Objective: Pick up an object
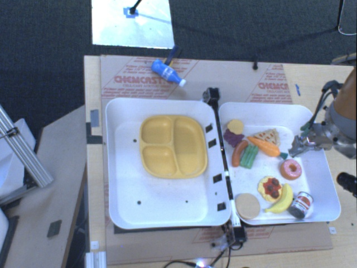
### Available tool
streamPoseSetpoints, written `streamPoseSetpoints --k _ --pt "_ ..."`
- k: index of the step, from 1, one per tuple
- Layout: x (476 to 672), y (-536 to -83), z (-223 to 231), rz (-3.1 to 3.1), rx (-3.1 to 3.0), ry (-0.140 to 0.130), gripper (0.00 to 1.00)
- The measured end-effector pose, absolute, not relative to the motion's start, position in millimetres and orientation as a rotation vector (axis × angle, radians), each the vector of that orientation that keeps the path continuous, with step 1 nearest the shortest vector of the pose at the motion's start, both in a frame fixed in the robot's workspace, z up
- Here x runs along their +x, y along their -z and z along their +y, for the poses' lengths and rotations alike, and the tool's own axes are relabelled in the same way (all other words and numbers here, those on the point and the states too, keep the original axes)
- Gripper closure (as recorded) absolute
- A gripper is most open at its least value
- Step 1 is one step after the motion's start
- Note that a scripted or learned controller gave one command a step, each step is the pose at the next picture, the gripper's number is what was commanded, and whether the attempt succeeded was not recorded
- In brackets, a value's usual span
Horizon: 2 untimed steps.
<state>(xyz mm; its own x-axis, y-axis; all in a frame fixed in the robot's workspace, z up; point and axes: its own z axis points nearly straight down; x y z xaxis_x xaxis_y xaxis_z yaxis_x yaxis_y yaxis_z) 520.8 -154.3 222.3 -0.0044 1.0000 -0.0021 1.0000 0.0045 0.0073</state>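
step: approach, nothing lifted; two-finger gripper (297,146) sat low at the right side of the frame, over the right shallow white bin (322,178), near its right wall.
grip state: cannot tell, too small and dark to read; no object seen held.
likely target: pink-iced ring doughnut toy (290,170), just below-left of the gripper tip, lying flat on the bin floor, apart from its neighbours.
target look: small, round, hole in the middle, pale rim, probably hard plastic.
next move: probably shift slightly down-left in frame, centre over the doughnut, descend, close across its width.
nearby clutter: orange carrot toy (264,146) just left of the gripper; yellow banana toy (281,200) and dark small can (300,205) lower right.
other bin: yellow divided plastic plate (173,146), centre-left.
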Motion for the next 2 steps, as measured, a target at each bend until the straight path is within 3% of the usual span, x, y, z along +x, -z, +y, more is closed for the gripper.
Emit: streamPoseSetpoints --k 2 --pt "568.7 -227 -62 2.231 2.209 -0.007 1.00"
